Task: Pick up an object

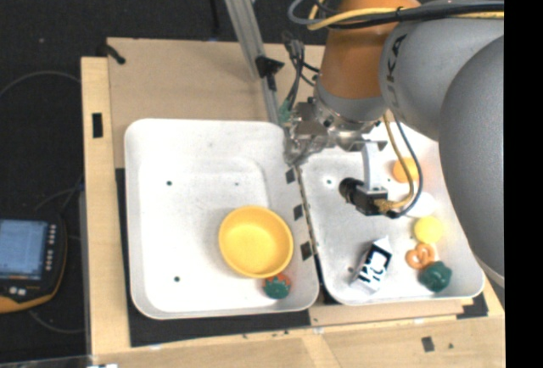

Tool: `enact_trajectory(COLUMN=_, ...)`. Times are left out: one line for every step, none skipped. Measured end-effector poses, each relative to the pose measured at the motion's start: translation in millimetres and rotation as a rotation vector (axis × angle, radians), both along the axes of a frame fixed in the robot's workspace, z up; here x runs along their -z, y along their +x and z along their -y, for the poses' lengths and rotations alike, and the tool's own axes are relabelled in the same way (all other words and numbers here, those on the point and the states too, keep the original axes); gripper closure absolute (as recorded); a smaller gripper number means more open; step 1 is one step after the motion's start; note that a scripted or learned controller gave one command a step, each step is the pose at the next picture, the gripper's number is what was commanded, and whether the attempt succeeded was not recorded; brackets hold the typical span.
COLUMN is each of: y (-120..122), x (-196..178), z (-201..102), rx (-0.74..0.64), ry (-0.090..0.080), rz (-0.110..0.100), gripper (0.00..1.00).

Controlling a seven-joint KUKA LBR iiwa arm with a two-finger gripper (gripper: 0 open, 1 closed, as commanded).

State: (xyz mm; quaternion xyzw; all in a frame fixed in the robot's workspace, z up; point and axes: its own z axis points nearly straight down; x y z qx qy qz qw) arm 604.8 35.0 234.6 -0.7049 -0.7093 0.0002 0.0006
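You see gripper [294,146] at left bin's [187,188] right rim; grasp state indiscernible. Box [372,266] in right bin [333,226]: black-white label, illegible.

The grey arm [450,69] with its orange band [361,44] reaches in from the right. The gripper [299,146] stands over the upper end of the seam between the two bins. The left shallow white plastic bin [170,154] holds a round yellow plastic bowl [255,241], upright, near its lower right corner, with a small green-and-orange item [277,287] just below the bowl. The right shallow white plastic bin [327,218] holds a black-and-white box [372,265], a yellow ball [428,229], an orange ring-shaped piece [419,255] and a dark green lump [437,276], grouped near its lower right corner.
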Motion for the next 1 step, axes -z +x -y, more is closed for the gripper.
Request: enact_trajectory(y=-8.7, x=4.6, z=-46.1, rx=-0.001, ry=0.001, rz=-0.001, gripper=1.00)
